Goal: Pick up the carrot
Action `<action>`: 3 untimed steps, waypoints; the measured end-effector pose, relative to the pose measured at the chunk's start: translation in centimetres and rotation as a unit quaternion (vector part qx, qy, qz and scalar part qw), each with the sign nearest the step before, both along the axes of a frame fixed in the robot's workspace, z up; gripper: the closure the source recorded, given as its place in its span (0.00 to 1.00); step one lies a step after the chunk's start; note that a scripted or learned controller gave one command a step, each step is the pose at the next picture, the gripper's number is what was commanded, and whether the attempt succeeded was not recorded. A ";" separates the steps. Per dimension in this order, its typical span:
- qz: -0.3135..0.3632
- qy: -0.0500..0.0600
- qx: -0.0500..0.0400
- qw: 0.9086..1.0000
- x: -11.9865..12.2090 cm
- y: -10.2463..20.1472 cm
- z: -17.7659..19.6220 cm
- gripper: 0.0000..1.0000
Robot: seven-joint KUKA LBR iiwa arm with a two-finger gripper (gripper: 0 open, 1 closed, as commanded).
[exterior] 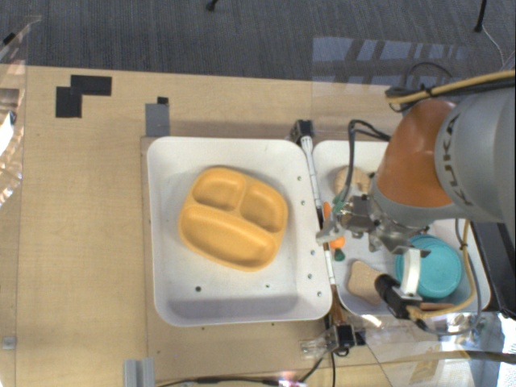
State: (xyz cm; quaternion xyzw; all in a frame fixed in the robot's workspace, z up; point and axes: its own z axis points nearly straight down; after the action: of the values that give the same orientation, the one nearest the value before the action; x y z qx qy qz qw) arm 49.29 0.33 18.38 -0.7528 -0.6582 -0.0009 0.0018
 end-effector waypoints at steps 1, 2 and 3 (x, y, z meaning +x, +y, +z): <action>-0.007 -0.003 0.017 1.000 3.5 -4.1 -4.3 0.00; -0.217 0.034 0.044 0.975 3.6 -4.3 -4.8 0.00; -0.218 0.032 0.044 0.975 3.7 -4.3 -4.8 0.00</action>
State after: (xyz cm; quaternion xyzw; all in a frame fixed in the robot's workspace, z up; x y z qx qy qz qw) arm 52.97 -3.94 13.62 -0.8768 -0.4776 -0.0057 0.0559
